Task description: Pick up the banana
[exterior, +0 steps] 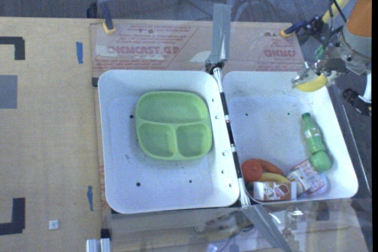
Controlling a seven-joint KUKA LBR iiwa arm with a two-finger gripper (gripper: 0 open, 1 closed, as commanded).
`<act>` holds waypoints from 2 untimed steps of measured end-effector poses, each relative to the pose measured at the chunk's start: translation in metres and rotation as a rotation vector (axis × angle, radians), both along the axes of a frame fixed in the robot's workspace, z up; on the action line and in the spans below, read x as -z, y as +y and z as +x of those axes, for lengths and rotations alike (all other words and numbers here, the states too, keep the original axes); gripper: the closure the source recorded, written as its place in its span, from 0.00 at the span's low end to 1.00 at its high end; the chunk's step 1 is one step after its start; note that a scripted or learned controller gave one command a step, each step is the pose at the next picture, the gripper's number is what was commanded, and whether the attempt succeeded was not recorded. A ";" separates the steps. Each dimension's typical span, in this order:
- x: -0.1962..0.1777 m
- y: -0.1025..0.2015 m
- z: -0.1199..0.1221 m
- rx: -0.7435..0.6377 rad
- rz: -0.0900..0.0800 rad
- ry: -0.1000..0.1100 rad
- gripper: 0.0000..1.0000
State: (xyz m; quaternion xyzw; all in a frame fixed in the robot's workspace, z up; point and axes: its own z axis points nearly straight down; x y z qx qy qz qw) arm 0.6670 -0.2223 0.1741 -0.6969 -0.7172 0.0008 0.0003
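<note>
Already banana [311,84] between claw [313,75] fingers.

Red lettering is printed on the flattened cardboard sheet [177,47] lying behind the two bins, in the upper middle of the frame. On its left part the print seems to read "CHEMCAST GP"; toward the upper right the same red print shows again, turned and too blurred to read. The small packages [289,185] at lower right carry print too small to make out.
</note>
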 end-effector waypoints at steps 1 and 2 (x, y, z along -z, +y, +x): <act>0.043 0.031 -0.001 -0.228 0.003 0.004 0.00; 0.076 0.012 -0.001 -0.250 0.014 0.014 0.00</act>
